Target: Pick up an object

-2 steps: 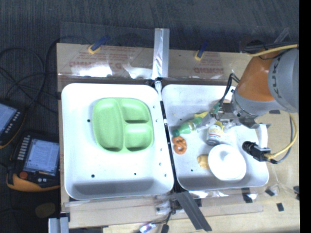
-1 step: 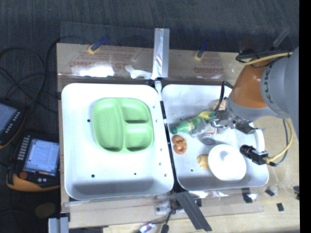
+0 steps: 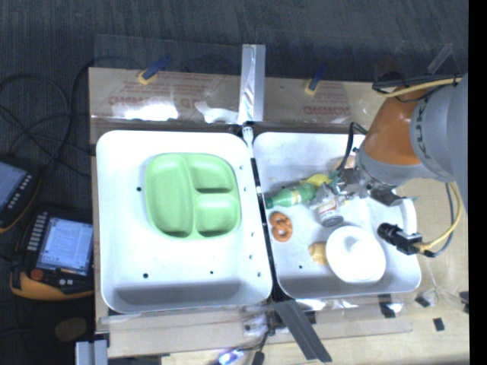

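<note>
Arm (image 3: 426, 139): grey, orange band above the wrist; highest in the scene and so nearest the lens; entering from the right, wrist over the right bin's far right part.

Gripper (image 3: 340, 191): low in the right bin (image 3: 298, 157), tip amid a tight cluster of small things. Claw apart or together: cannot tell, tip masked by clutter and by the wrist body. Nothing visibly gripped.

Candidates for the pick, all in the right bin:
- green bottle (image 3: 293, 196), lying on its side, neck end towards the gripper, butt near the divider.
- yellow item (image 3: 318, 179), just beyond the bottle, touching or nearly touching the gripper tip.
- small grey can (image 3: 330, 216), just below the tip, tilted or on its side; hard to tell which.
- orange pretzel (image 3: 281, 226), flat on the floor, near the divider.
- white bowl (image 3: 354, 255), broad and round, near the front wall.
- tan lump (image 3: 318, 252), just beside the bowl's left edge.

Left bin (image 3: 106, 226): one green divided plate (image 3: 194, 192), well apart from the gripper.

Black connector with yellow cable (image 3: 397, 236): hanging beside the bowl, at the wrist's near side.

Judged hazards:
- Crowding at the tip: three things close together, hence a likely closure on two at once, or on none, with one squeezed sideways out of reach.
- Bottle and can both rounded and lying down: prone to rolling away under a glancing touch.
- Yellow item probably soft: risk of slipping free on lift.
- Cable and connector close to the bowl: possible snag or nudge during withdrawal.
- Pretzel too flat for an easy pinch.
</note>
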